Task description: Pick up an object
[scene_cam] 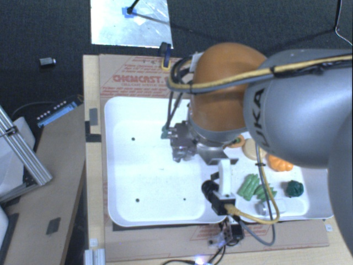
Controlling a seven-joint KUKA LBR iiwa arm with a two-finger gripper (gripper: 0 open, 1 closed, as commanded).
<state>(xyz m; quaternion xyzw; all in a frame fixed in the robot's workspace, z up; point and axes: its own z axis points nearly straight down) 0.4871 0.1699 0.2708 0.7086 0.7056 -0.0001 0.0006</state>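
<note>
The grey arm with its orange band (pixel 223 87) reaches in from the right and covers the seam between the two bins. My gripper (pixel 179 143) hangs low over the right part of the left bin (pixel 138 170), and nothing shows beneath it there. The right bin (pixel 292 207) holds a light green ribbed object (pixel 251 186), a dark green round object (pixel 294 188), an orange object (pixel 279 163) and a pale cream object (pixel 251 148) that the arm partly hides. These objects all lie to the right of the gripper.
A black fitting with a yellow cable (pixel 218 195) hangs from the arm over the bins' shared wall. Both bins rest on a cardboard sheet (pixel 132 76). A metal plate (pixel 129 12) lies behind, and aluminium framing (pixel 22 153) stands at the left.
</note>
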